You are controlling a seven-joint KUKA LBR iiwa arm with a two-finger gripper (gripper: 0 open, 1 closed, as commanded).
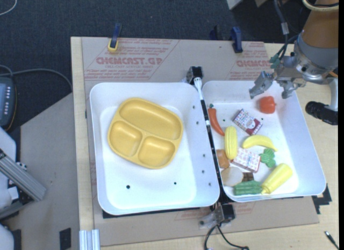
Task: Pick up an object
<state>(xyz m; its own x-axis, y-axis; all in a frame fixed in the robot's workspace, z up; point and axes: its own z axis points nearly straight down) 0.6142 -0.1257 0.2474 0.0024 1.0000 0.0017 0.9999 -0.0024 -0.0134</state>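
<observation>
- Picking one item cleanly calls for choosing a target that lies apart from its neighbours; the red tomato-like toy [266, 104] suits this, since it sits alone in the upper part of the right bin [314, 157]
- The gripper [277, 85] hangs above the upper edge of the right bin, just up and left of the red toy
- The fingers [258, 87] stand spread wide apart, with nothing between them and nothing touching them
- For a good grasp, the gripper should be centred over the red toy so that one finger passes on each side, then lowered until the tips reach the bin floor before closing
- A round, smooth toy may roll or squirt out if the fingers close off-centre, so alignment matters more than speed
- Below the red toy, toward the lower end of the same bin, lies a crowded cluster: a small printed packet [246, 120], a corn cob [230, 142], a banana [258, 142] and further toys; a grasp there risks catching two items
- Left of the red toy, the other bin [102, 184] bears a yellow divided plate [144, 132]
</observation>
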